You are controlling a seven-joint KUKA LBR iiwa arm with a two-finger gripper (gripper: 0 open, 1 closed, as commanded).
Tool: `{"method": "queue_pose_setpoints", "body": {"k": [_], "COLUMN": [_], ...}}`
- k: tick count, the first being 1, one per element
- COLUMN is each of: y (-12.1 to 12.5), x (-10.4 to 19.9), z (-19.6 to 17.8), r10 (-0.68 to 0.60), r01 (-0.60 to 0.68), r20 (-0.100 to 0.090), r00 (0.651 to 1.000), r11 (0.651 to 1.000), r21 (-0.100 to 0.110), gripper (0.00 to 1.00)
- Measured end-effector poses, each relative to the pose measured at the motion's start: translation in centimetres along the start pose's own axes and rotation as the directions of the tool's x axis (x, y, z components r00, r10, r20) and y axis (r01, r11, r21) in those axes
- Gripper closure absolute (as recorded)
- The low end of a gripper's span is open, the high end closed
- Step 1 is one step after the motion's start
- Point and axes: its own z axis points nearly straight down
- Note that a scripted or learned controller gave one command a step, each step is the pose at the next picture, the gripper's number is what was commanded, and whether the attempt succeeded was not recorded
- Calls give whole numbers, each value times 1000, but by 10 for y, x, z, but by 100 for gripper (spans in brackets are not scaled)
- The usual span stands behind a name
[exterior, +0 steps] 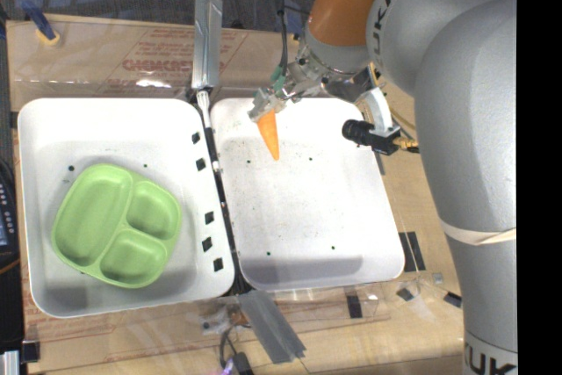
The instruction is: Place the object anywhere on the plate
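An orange carrot-shaped object [268, 136] hangs point down over the far left part of the right bin [351, 206]. Its top end sits between the fingers of my gripper [266, 109], which is shut on it. The carrot's tip is above the bin floor, near a faint shadow. A green plate [117, 225] with three compartments lies in the left bin [53, 127], toward its near left side, well away from the gripper.
A grey divider strip [207, 48] with black clips runs between the two bins. The arm's wrist and a black cable fitting [369, 134] hang over the far right of the right bin. Tape and a bracket [268, 325] lie by the front edge.
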Motion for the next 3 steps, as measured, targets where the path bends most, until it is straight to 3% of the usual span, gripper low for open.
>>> {"method": "queue_pose_setpoints", "body": {"k": [1,2,3], "y": [-25,-59,-59], "x": [99,173,173], "z": [27,27,27], "r10": [120,23,24], "r01": [-120,-23,-24], "r20": [-3,-2,-2], "r00": [993,1000,1000], "r11": [993,1000,1000], "r21": [6,5,5], "gripper": [100,100,0]}}
